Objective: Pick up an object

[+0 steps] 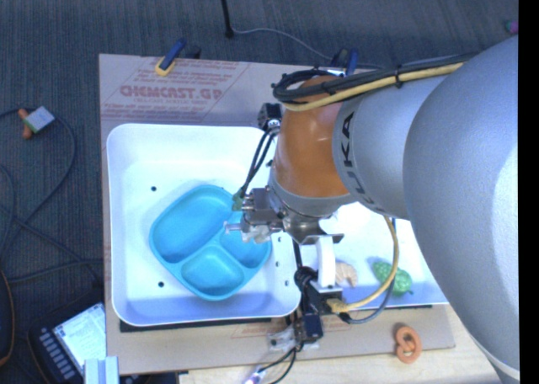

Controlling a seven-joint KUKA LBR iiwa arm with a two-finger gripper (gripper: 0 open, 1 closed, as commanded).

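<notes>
- Clearly my own arm (438, 172) is the biggest thing in view, reaching in from three o'clock, its orange band (307, 151) hanging over the seam between the two bins.
- Next in size, the left bin (126, 205) lies toward nine o'clock and the right bin (421, 290) peeks out at four o'clock from under my arm.
- Within the left bin, a blue divided tray (198, 239) rests tilted on the floor, toward the bin's five o'clock side; I take it as the object nearest to hand.
- My gripper (248, 226) sits at the tray's three o'clock rim, low and right against it. I cannot tell how my fingers stand, nor whether anything is between them.
- Smaller things lie in the right bin: a green object (402, 280) at four o'clock and a pale one (345, 273) just beside my wrist hardware.
- An orange ring (408, 342) lies on the board at five o'clock, outside the bins.
- By my judgement the pick is not done: the tray looks to be resting in the bin, so a secure grasp and the lift are left.
</notes>
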